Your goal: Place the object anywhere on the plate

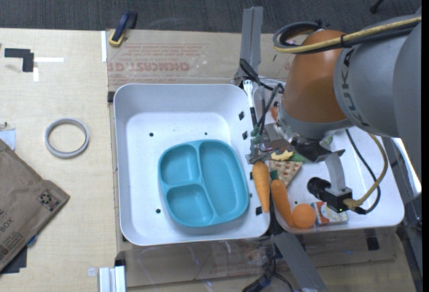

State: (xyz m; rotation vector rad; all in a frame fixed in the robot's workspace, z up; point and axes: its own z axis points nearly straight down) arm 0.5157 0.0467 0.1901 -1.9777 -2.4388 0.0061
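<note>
the claw [285, 153] hangs low over the right white bin's [375, 213] left side, just above a tan waffle-like piece [287, 171]; its grip state cannot be told. two orange carrots [261, 185] lie beside the dividing rim. one teal three-compartment plastic plate [201, 181] sits mid-floor in the left white bin [134, 170], with bare floor all around.

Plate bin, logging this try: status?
Gripper low over right bin, fingers unclear. Carrots by the divider. Blue plate bare in left bin.
</note>
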